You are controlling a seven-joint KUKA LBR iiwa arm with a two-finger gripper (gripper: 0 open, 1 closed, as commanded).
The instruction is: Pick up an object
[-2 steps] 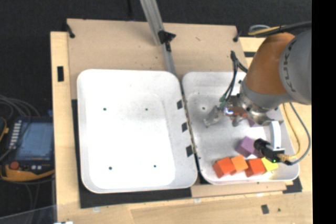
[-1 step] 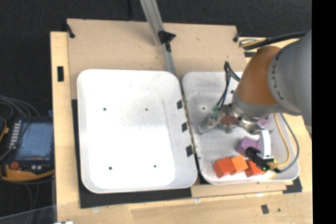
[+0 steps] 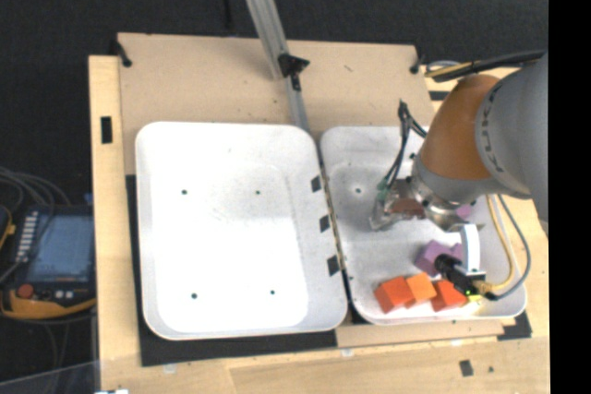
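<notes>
Gripper (image 3: 386, 215), finger state impossible to tell, over bare floor of right bin (image 3: 355, 161); orange blocks (image 3: 417, 292) and purple block (image 3: 430, 256) clustered near that bin's front edge, toward lower right of gripper.

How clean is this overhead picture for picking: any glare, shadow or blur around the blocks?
Camera view: lighting is even, with no strong glare on the left bin; the arm covers part of the right bin and shades it below the wrist; the orange blocks and purple block read clearly, but the pincer looks small and soft, its detail unclear.
</notes>
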